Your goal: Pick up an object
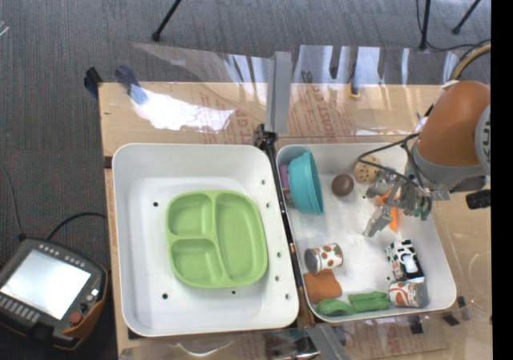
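Note:
My gripper (383, 220) hangs over the upper right part of the right bin (439, 248), below the orange band of the arm. A small orange piece (393, 218) shows right at the gripper; whether it is held or lies beneath I cannot tell. Around it in this bin are a brown ball (342, 184), a speckled cookie (367, 168), a black-and-white cow figure (403, 258) and a spotted can (407, 293). A teal bowl (304, 182) leans on the bin's left wall. A spotted cup (324, 257), an orange block (322, 285) and a green toy (361, 302) lie near the front.
The left bin (140, 190) holds a green divided plate (216, 238). A grey post (278, 98) stands behind the wall between the bins. A teach pendant (48, 286) lies on the floor at the lower left. Tripod legs stand at the back.

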Action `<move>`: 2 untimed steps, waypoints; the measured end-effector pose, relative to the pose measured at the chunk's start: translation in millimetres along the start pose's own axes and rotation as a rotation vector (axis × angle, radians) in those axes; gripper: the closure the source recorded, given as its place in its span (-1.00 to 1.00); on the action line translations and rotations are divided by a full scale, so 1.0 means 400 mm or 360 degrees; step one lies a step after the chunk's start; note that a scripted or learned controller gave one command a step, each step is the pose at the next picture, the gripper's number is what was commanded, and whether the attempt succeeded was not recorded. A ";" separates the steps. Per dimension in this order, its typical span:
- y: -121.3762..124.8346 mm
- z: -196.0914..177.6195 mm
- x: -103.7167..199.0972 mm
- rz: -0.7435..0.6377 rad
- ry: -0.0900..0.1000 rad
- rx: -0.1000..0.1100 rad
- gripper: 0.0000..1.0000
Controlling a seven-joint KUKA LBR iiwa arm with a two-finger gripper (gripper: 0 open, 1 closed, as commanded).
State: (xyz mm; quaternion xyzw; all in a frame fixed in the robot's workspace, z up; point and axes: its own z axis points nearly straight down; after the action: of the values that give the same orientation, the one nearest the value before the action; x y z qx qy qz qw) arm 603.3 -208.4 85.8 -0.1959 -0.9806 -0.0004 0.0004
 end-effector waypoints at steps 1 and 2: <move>0.005 -0.021 -0.002 -0.0006 0.0001 -0.0002 1.00; -0.055 0.004 0.153 0.0050 0.0008 0.0000 1.00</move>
State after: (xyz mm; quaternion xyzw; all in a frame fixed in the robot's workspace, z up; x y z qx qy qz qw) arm 538.2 -205.3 84.3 -0.2113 -0.9774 -0.0008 0.0029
